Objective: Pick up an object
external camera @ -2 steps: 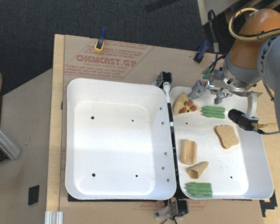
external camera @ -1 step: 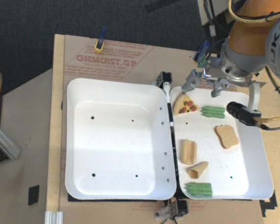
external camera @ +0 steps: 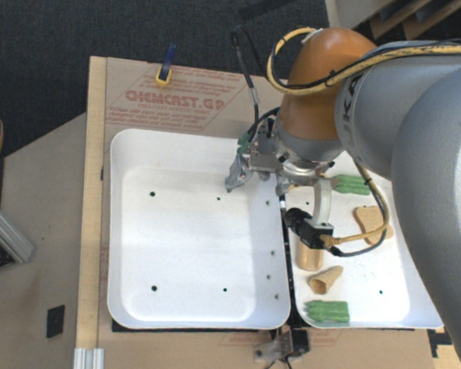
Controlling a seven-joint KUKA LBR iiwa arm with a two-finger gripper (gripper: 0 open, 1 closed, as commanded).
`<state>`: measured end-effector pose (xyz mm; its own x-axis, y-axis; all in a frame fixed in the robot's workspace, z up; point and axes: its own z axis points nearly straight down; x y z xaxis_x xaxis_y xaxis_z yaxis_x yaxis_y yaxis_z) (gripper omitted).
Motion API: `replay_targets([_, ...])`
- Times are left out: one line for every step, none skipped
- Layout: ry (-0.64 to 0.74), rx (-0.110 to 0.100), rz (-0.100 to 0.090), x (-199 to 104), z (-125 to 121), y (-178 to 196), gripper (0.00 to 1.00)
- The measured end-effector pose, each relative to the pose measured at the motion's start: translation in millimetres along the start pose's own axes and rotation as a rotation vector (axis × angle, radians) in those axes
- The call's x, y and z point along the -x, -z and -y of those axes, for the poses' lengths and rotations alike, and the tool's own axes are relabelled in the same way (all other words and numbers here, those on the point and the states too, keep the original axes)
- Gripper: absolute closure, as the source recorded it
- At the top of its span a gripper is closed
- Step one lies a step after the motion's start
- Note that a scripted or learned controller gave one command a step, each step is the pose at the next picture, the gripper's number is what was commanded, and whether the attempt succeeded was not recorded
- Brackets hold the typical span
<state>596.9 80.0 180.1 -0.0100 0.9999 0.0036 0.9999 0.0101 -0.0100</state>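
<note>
objects: all sat in the right bin [external camera: 412, 315], so a pick had to happen there; none was between the fingers.
green blocks: two, one [external camera: 328, 312] at the near rim, one [external camera: 350, 184] by the far side, partly behind the arm.
cone: one [external camera: 326, 279], tan, lying on its side just beyond the near green block.
cylinder: one [external camera: 310, 256], tan, just beyond the cone, half covered by a black cable plug.
tan piece: one [external camera: 369, 220], flat, right of the cylinder and apart from it.
gripper: [external camera: 278, 180] hung over the wall between the bins, near the far end, well apart from the cone and cylinder; it touched nothing i could make out.
jaws: cannot tell, the wrist hid them.
left bin: [external camera: 128, 235] one, beside the right bin, likely the drop side.
bins: two.
arm: [external camera: 414, 132] one, reaching from the right, shading the right bin.
</note>
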Motion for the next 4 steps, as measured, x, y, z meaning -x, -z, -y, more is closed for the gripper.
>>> replay_targets([-0.006,0.013,0.002,-27,-47,-99,0.00])
replay_targets([-0.003,0.019,-0.002,-84,-11,12,0.00])
replay_targets([-0.008,0.007,0.004,-88,-29,-40,0.00])
replay_targets([-0.007,0.009,0.003,-124,-50,-99,0.00])
